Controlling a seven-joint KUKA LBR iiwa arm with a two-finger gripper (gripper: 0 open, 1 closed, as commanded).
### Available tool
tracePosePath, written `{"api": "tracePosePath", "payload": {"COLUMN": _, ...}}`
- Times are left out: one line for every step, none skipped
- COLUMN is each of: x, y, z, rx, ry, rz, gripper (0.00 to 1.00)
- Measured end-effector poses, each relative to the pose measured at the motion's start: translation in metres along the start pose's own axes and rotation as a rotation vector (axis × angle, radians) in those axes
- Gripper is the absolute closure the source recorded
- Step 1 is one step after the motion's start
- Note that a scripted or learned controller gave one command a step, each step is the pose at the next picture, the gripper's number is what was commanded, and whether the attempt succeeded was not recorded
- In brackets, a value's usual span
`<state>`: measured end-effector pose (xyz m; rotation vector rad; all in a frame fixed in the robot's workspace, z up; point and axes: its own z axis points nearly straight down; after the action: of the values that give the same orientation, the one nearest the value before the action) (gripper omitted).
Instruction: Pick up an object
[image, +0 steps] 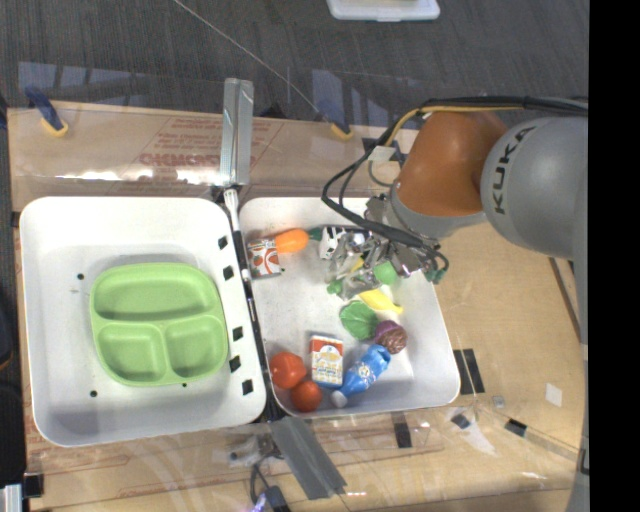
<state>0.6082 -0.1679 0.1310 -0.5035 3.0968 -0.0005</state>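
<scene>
One orange carrot (291, 240) lies lengthwise left-right, left of the end effector (352, 262); its grip state unclear.

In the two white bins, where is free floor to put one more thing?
In the right bin, a bare patch lies between the orange carrot, the green toy and the small carton. Its right side and lower edge are crowded. In the left bin, bare floor rings the green tray.
</scene>
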Motion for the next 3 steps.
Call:
{"api": "tracePosePath", "payload": {"x": -0.002, "y": -0.045, "z": -0.047, "rx": 0.002, "ry": 0.0, "rz": 0.259, "gripper": 1.0}}
{"api": "tracePosePath", "payload": {"x": 0.006, "y": -0.041, "z": -0.03, "rx": -0.003, "ry": 0.004, "rz": -0.197, "gripper": 1.0}}
{"api": "tracePosePath", "payload": {"x": 0.004, "y": -0.04, "z": -0.041, "rx": 0.0, "ry": 0.001, "rz": -0.201, "gripper": 1.0}}
